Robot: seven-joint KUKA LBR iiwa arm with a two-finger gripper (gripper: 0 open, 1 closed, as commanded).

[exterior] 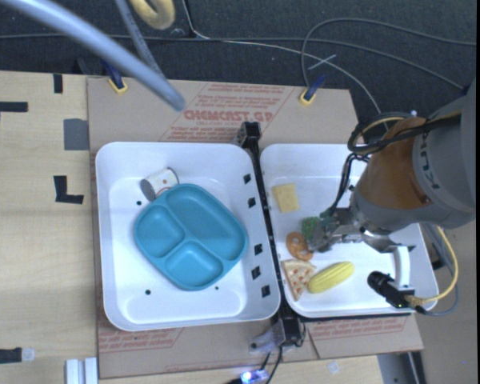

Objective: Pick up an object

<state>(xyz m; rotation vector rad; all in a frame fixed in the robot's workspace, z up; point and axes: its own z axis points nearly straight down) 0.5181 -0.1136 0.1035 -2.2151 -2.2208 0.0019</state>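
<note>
Gripper (324, 234) low in the right bin (400, 298), over a cluster of toy food near the bin's left side

The claw's tip sits on or just above a small green item (311, 227), but its state cannot be told at this slant, nor whether anything is gripped. Just beside it lie an orange-red ring-shaped piece (298, 246), a waffle-like wedge (298, 276) and a yellow corn cob (330, 277); a pale yellow square (286, 198) lies apart, toward the bin's far side. A good pick would likely call for centring on one piece and descending straight, so that neighbours are not caught or pushed. The left bin (116, 294) holds a blue divided plate (190, 235) and a small grey-white object (158, 183). Red printing on the cardboard (224, 110) under the bins is too blurred to read
</note>
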